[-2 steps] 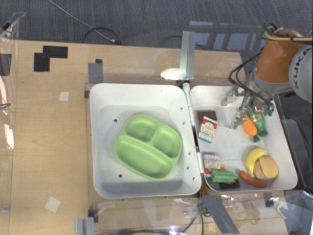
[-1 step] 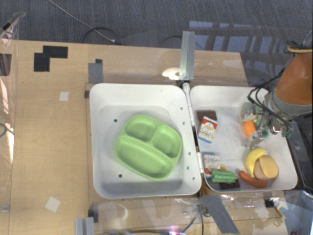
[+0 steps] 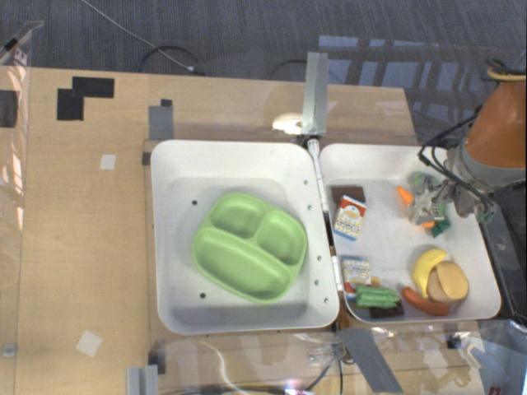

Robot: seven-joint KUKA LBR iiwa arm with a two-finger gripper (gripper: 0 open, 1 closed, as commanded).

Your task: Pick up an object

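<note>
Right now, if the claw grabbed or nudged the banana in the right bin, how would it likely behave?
The banana looks curved and smooth, so it may pivot or slip between fingers. It touches the round tan piece, which would probably shift too. It is likely a light toy.

The grey arm with its orange band (image 3: pixel 499 130) is cut off by the right edge. Its two-finger gripper (image 3: pixel 428 206) blurs into small green and orange items beneath.

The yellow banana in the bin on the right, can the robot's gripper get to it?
Probably yes. The yellow banana lies uncovered in the right white bin, with only a round tan piece touching its side. The gripper hovers just above it in the picture.
</note>
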